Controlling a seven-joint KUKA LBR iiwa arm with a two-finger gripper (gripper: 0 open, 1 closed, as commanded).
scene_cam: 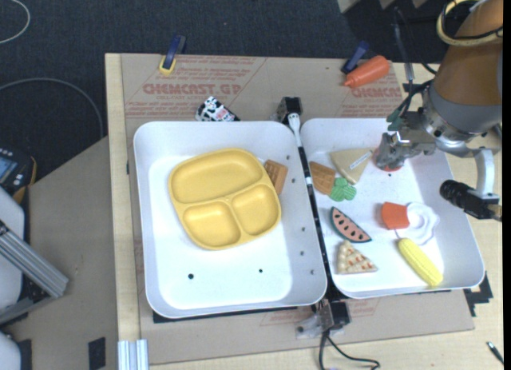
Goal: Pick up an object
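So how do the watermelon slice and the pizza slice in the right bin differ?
The watermelon slice is red with dark seeds and a green rind; the pizza slice is tan with small red spots. The watermelon slice is a curved wedge, the pizza slice a pointed triangle. The watermelon slice lies farther from the camera, the pizza slice nearer the front rim. Both are toy foods lying flat in the right bin.

The right-hand bin (471,258) holds small toy foods. A cream cheese wedge (349,162) lies at upper centre-right, a tan bread piece (322,177) beside a green sprig (343,191). Below lie a watermelon slice (349,226) and a pizza slice (354,259). Further right: an orange-red block (394,215) against a white piece (421,223), and a yellow corn cob (420,260) lying diagonally at lower right.
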